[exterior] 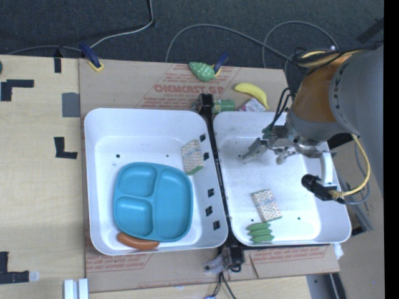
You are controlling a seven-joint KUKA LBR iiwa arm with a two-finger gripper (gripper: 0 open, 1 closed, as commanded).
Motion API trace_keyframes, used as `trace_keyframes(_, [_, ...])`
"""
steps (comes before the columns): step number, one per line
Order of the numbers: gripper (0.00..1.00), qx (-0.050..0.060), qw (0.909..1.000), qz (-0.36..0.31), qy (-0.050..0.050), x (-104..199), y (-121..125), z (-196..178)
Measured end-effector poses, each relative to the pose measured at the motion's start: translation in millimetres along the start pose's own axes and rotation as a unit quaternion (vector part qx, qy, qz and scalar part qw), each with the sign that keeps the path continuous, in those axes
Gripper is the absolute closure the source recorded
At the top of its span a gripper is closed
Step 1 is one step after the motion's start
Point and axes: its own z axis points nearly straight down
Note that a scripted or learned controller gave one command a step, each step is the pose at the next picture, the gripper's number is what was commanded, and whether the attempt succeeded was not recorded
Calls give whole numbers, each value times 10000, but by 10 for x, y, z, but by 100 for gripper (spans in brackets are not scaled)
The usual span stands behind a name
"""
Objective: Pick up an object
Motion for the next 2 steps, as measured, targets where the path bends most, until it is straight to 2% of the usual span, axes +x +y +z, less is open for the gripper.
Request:
trace_keyframes(1, [0, 14, 10000, 7, 3, -204, -748, -141])
trace_keyframes(2, [0, -3, 10000, 2, 7, -57, -992, 577])
